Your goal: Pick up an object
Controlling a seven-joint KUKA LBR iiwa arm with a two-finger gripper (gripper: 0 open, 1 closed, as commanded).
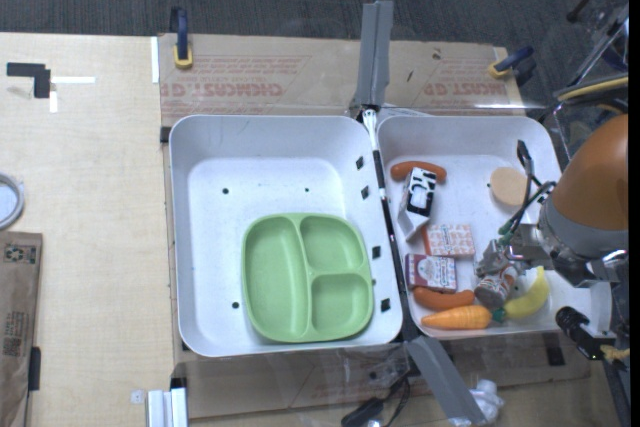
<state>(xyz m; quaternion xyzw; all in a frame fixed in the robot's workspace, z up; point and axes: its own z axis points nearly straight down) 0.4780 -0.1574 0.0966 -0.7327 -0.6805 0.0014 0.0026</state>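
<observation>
The right bin (470,143) holds several small items: an orange sausage (417,171), a black-and-white packet (420,196), a tan round disc (507,185), a pink patterned box (450,239), a red box (431,271), a second sausage (443,297), a carrot (458,318), a banana (531,298) and a small brown can (492,291). My gripper (497,262) hangs low at the bin's right front, just above the can and beside the banana. The orange band of the arm (600,180) rises behind it and hides part of the bin's right wall.
The left bin (200,215) carries a green divided plate (306,275). A grey post (375,55) stands at the back between the two bins. Clamps (181,50) sit along the cardboard behind. A tape roll (6,202) lies at the far left.
</observation>
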